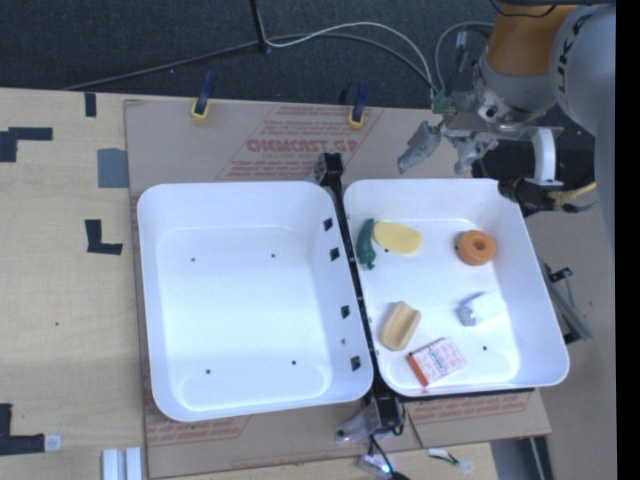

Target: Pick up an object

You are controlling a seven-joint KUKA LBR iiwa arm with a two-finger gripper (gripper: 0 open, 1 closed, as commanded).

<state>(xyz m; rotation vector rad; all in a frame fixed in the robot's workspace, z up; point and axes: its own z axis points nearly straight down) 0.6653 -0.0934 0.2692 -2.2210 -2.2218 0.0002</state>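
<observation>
My gripper (446,155) hangs above the far rim of the right bin (530,230), its two fingers spread open with nothing between them. Below it in the right bin lie a yellow lemon-shaped piece (398,238) beside a dark green piece (366,244), an orange doughnut (475,247), a tan bread-like piece (399,325), a small pale blue-white object (481,309) and a red-and-white packet (436,360).
The left bin (170,218) adjoins the right one along a black clipped seam (345,268). Both rest on a cardboard sheet with yellow clamps (202,109) at the far edge. Cables (340,33) run across the dark floor behind.
</observation>
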